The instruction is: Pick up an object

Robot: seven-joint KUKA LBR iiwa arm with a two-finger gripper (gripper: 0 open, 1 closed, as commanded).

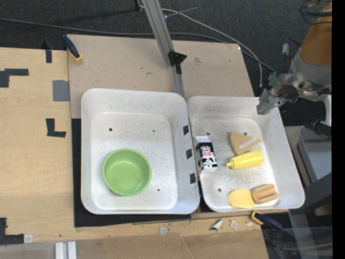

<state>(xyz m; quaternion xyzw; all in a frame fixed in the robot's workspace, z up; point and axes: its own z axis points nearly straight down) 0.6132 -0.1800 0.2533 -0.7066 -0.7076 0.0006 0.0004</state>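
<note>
A tan block (263, 192) and yellow disc (240, 198) lie at the right bin's (288, 166) near edge, well below the end effector (266, 103), which hovers over the far rim (whether open or shut, I cannot tell) holding nothing visible. Approach stage, I judge: descend next toward the smooth plastic yellow bottle (246, 159).

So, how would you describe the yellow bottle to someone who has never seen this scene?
Look in the right bin, where several small items lie. The yellow bottle lies on its side near the middle, below a tan wedge. It alone is bright yellow with a tapered nozzle.
</note>
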